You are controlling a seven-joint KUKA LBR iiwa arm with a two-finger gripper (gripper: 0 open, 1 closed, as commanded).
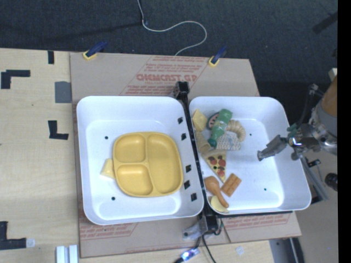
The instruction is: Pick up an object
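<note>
Two white bins on table; right bin holds toy food pile along its left wall. Gripper over same bin's right part, well apart from pile, grasp state cannot tell.

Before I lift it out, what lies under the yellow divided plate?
A pale yellow flat piece pokes out from under the yellow divided plate's left edge in the left bin. The rest of it stays covered.

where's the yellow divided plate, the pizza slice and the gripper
yellow divided plate (148, 164): camera view, on the ridge where its compartments meet
pizza slice (218, 163): camera view, on its topped face
gripper (265, 152): camera view, at its grey finger end over the right bin
</note>
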